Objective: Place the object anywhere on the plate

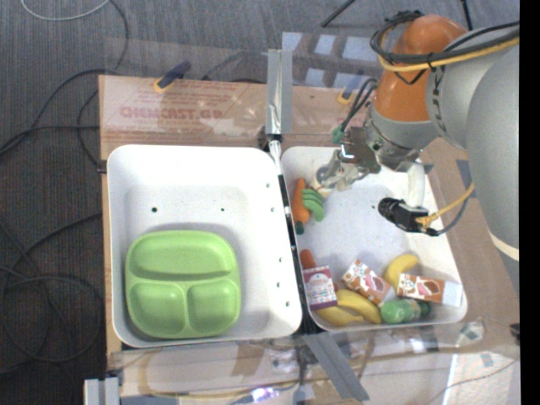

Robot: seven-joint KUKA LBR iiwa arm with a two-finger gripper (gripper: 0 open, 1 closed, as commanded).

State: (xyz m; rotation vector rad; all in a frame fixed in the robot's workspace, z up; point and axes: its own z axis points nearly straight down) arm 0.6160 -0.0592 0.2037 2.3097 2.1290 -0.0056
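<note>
The gripper (331,175) hangs over the right bin (368,218), well right of the green plate (182,283), just beside a toy carrot (300,205).

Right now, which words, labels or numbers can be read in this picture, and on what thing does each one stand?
Red print on the cardboard sheet behind the bins: too faint to read.
Labels on the small cartons in the right bin: too small to read.

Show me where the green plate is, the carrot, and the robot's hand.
green plate (181,264): camera view, on the ridge between its compartments.
carrot (299,212): camera view, on its orange body by the right bin's left wall.
hand (336,174): camera view, at the fingertips above the right bin.
</note>
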